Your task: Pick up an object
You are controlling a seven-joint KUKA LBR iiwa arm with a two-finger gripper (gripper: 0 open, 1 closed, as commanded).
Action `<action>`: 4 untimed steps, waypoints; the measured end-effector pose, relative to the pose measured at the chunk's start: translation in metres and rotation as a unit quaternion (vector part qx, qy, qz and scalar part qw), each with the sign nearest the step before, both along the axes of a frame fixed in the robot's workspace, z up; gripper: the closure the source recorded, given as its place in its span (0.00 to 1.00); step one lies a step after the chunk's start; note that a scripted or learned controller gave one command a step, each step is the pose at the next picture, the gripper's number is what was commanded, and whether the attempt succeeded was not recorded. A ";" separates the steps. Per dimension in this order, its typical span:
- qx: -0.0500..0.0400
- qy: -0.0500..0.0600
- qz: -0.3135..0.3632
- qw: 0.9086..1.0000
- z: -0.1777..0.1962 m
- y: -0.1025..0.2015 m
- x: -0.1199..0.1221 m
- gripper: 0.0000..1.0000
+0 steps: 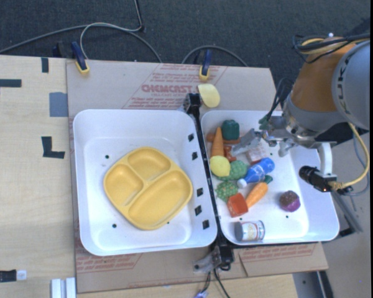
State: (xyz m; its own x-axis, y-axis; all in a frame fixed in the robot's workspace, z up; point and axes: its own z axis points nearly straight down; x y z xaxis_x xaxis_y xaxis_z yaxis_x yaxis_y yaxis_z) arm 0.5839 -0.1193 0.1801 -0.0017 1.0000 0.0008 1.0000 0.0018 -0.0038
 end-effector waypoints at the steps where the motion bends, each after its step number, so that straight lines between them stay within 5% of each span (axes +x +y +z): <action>1: -0.003 -0.007 0.000 1.000 -0.086 0.002 0.063 0.00; 2: -0.005 -0.014 0.000 1.000 -0.088 -0.003 -0.013 0.00; 3: -0.004 -0.010 0.001 1.000 -0.088 0.013 0.089 0.00; 4: -0.005 -0.013 0.001 1.000 -0.087 0.019 0.038 0.00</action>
